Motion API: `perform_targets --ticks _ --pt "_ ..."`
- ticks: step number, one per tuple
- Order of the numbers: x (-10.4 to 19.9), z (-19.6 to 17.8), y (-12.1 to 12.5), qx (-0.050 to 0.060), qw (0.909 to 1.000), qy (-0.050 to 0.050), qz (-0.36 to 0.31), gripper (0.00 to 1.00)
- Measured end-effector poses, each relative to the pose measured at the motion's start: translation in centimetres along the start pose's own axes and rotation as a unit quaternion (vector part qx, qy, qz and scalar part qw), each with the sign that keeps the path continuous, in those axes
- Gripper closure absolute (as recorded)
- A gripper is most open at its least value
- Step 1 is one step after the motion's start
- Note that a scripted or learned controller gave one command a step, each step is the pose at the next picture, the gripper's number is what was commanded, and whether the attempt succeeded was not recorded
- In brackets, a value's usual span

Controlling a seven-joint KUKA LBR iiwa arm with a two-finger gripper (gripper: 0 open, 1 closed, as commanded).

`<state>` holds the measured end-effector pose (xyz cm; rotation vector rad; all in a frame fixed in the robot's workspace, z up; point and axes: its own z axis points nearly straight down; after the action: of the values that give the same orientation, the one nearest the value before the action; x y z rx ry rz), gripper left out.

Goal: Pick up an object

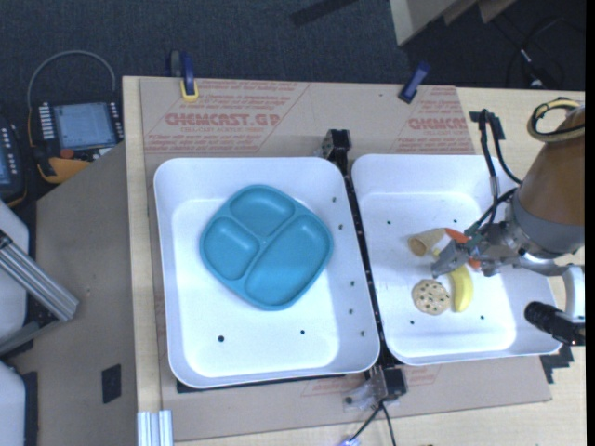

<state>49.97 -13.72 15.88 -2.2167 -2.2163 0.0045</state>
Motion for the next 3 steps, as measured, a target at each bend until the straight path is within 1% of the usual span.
perform_targets --ticks 1,2,3 --pt "0.2 5.7 0.9 -0.004 1.0 -0.003 0.0 0.0" --pt "0.2 4.5 0.9 -0.006 1.0 -0.003 0.001 1.0" --pt "0.5 -1.7 0.6 -0.007 1.0 -0.003 -0.001 1.0"
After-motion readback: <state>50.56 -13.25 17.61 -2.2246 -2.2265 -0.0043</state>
